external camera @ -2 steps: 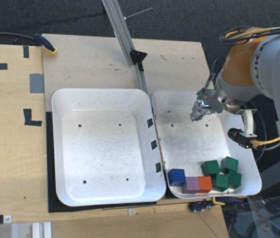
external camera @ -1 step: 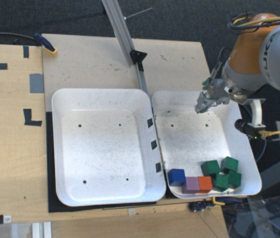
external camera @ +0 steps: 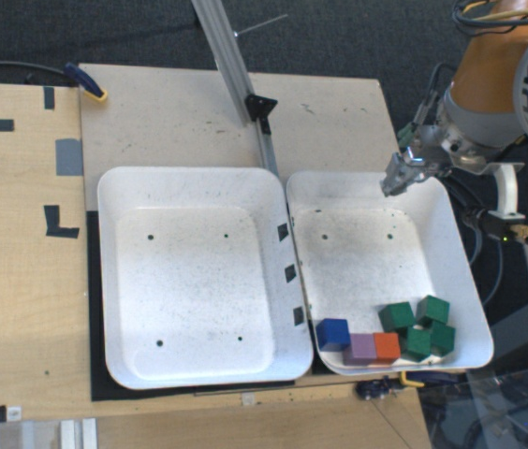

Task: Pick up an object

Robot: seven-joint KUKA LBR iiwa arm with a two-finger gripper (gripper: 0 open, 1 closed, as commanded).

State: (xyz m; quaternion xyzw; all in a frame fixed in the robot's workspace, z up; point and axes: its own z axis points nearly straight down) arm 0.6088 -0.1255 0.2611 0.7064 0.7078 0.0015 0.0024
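Well apart: gripper (external camera: 397,181), blocks (external camera: 390,334).

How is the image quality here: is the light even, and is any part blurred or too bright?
Camera view: light is soft and even, shadows faint; the two white bins look bright but their dark speckles stay readable; the coloured blocks are fairly sharp; the gripper near the right bin's far edge is small and slightly blurred.

Even, fairly bright overhead light, soft shadows under the white bins (external camera: 194,187), slight overall softness and grain.
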